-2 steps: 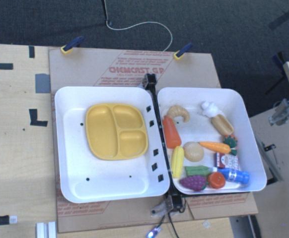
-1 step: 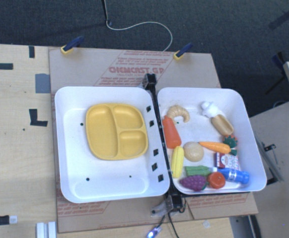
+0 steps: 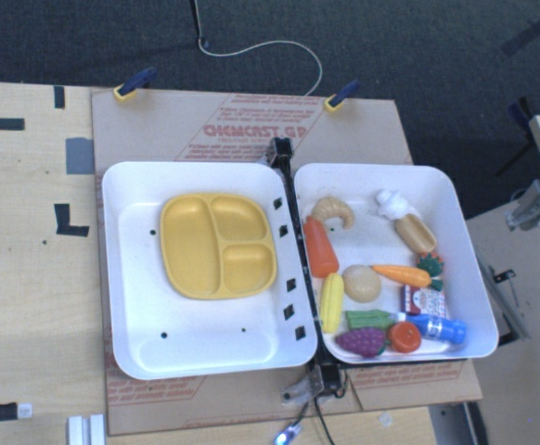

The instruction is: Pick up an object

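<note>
Since the task names no particular object, any toy in the right bin (image 3: 462,213) could serve, and all of them crowd there. Nearest lie the purple grapes (image 3: 361,342), red tomato (image 3: 405,337) and blue bottle (image 3: 440,328); the yellow corn (image 3: 330,302) and orange-red pepper (image 3: 320,247) run lengthwise along the divider; farthest sits the croissant (image 3: 333,213). With the arm reaching in from the right, I judge the bottle side closer. Whether the tool is apart or together cannot be told.

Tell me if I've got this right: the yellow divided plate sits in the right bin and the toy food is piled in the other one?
Not quite. The camera view shows the yellow divided plate in the left bin; the toy food is piled in the right bin.
</note>
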{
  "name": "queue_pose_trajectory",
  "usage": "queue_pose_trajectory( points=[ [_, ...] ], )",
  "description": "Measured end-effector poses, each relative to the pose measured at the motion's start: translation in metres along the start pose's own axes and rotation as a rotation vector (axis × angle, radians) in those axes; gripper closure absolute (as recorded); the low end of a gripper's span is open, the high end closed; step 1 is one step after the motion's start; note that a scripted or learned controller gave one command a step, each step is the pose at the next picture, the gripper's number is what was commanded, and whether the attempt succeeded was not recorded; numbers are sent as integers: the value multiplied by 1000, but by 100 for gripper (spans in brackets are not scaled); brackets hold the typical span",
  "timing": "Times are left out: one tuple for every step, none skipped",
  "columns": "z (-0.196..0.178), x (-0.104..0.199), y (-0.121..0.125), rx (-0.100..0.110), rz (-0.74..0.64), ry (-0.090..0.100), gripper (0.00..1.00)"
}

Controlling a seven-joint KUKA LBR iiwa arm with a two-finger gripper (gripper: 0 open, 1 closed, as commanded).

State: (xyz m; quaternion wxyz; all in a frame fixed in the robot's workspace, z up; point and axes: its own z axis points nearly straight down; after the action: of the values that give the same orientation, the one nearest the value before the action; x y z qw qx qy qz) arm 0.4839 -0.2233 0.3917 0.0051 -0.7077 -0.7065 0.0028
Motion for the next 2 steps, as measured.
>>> queue_pose_trajectory(
  points=[
    [-141,0,-1,-26,-4,-11,100],
    [-17,0,-1,0,-1,0,100]
  ],
)
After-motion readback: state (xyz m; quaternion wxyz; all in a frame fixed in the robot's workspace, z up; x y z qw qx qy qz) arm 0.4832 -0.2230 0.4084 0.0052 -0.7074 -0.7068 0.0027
